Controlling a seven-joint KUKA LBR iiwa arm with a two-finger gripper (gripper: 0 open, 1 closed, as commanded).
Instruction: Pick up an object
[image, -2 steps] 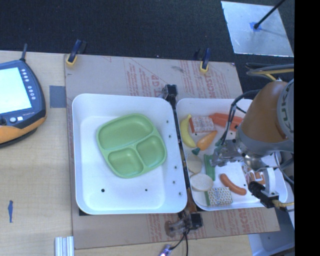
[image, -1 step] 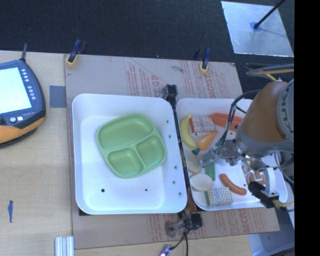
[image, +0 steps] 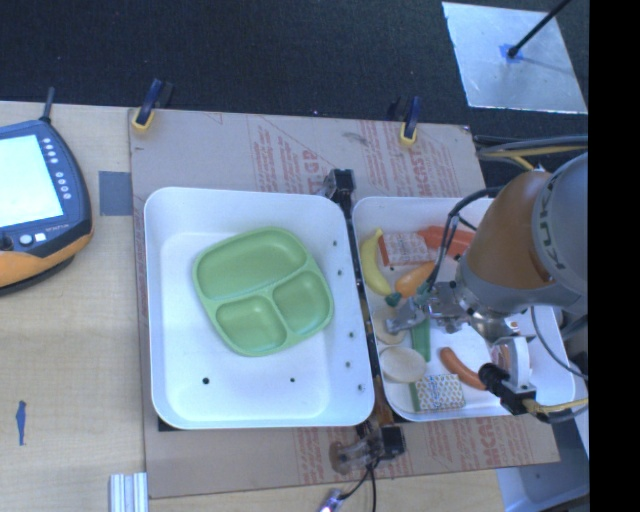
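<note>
While the arm (image: 520, 245) reaches in from the right, two bins lie side by side: the left bin (image: 170, 300) holds one green tray (image: 262, 290); the right bin (image: 400, 208) holds one banana (image: 374, 266), beside the gripper (image: 408, 318), and further small items.

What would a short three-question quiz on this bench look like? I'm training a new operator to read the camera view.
1. True or false: the green divided plate lies in the right bin.
2. Which item lies against the right bin's left wall? A) banana B) carrot C) sponge
3. Fill in: the gripper hangs over the ____ bin.

Key:
1. False; the plate lies in the left bin.
2. A.
3. Right.
</note>
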